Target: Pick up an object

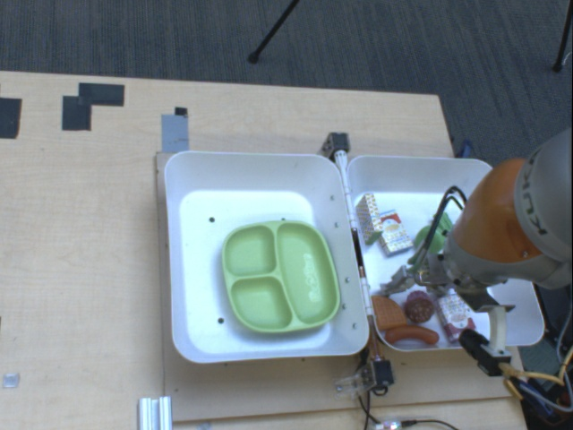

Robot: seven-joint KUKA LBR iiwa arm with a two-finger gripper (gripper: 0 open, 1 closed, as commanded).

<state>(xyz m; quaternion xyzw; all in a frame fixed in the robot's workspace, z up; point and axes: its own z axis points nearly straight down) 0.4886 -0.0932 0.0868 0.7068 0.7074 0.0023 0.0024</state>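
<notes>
The green divided plate lies in the left bin, toward its near right corner. In the right bin a small printed packet sits at the far side, with a sausage and a dark round piece nearer; the gripper hangs above these, its grasp impossible to tell

The arm is reaching in from the right side of the camera view, its grey link and orange band angling down and to the left. The wrist is pointing downward. The end effector is hanging low at the arm's left end, its dark metal parts partly hidden beneath the wrist housing.
</notes>
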